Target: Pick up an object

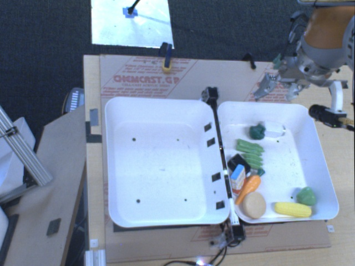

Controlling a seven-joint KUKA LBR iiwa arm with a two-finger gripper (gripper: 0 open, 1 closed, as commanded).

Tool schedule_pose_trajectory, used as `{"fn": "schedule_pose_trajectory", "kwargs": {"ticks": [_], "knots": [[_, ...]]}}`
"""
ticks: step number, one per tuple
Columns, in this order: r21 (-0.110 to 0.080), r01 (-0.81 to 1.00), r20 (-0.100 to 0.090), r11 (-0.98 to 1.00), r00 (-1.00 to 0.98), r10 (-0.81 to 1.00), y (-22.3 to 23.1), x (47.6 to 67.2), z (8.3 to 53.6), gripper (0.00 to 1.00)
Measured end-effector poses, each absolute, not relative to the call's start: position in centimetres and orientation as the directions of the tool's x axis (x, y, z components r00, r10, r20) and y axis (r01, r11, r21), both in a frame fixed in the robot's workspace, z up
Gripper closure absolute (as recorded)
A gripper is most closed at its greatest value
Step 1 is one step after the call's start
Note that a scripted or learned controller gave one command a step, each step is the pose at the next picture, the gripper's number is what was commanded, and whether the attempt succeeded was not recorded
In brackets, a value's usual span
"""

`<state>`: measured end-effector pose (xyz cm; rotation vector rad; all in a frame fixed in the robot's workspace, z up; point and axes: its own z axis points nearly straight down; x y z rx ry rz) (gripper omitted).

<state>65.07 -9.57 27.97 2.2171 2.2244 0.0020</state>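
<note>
Arm [327, 24] enters from upper right of frame, orange band visible, wrist above the back edge of the right bin [319, 148]. Gripper [277, 87] hangs over the cardboard just beyond the bin's upper rim, not over any obj. Fingers look spread apart w/ nothing between them, though they're small and a bit blurry.

All objs sit in the right bin, lower-centre to lower-right of frame:
- dark green lump [257, 131] near the upper middle, w/ a whitish clear piece [274, 131] just beside it on the right
- green bean pods [250, 150] below that, lying diagonal
- small black item [237, 162] by the bin's left wall
- white/orange/blue carton [238, 179] right under it, touching the carrot [249, 186]
- round tan bun-like thing [254, 205] at the bottom, touching the carrot tip
- yellow corn [293, 209] along the bottom wall, right of the bun
- green rounded obj [306, 196] lower-right corner, just above the corn's end

Left bin [161, 159] centre-left of frame, beside the right one, black clips along the shared divider.
</note>
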Motion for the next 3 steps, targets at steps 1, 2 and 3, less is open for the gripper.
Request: {"fn": "schedule_pose_trajectory", "kwargs": {"ticks": [1,2,3], "knots": [[-0.009,1.0,0.001,-0.001,0.001,1.0,-11.3,62.2,15.7,0.0],[0.017,1.0,-0.004,0.005,-0.005,1.0,-14.2,63.9,10.5,0.0],[0.015,1.0,-0.003,0.004,-0.004,1.0,-14.2,63.9,11.4,1.0]]}}
